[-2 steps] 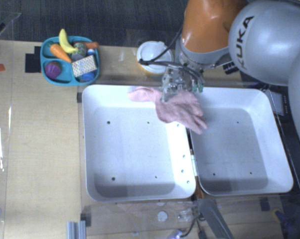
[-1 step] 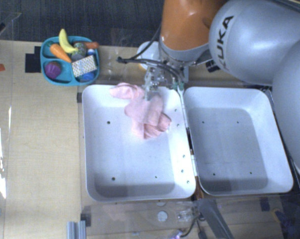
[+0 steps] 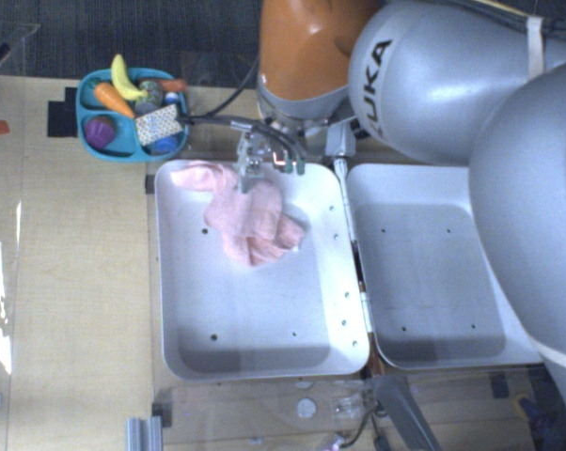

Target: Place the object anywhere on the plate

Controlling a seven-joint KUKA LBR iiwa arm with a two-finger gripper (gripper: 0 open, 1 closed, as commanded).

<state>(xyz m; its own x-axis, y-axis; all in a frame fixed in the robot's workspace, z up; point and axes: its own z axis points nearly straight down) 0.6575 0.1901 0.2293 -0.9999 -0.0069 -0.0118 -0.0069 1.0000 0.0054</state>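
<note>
Wooden bench, 2 white bins [image 3: 264,346]. Pink cloth [image 3: 250,219] bunched near left bin's far edge: light, limp, should pinch at top fold. Gripper [image 3: 250,172] over it, grip unclear. Blue plate [image 3: 87,139] at bench's far-left.

The arm [image 3: 452,83] is built of large rounded housings in a smooth, light grey finish with soft highlights along their curves. On one bulging segment the black capital letters of the KUKA name [image 3: 377,69] run down the shell. Next to that segment sits a glossy orange band [image 3: 306,31], domed and wide. Below the orange part comes a narrower grey metal wrist piece [image 3: 297,120], and a thin dark cable [image 3: 222,118] leads off from it. The gripper [image 3: 250,167] is a small assembly of pale metal parts with a tiny red spot beside it.
</note>
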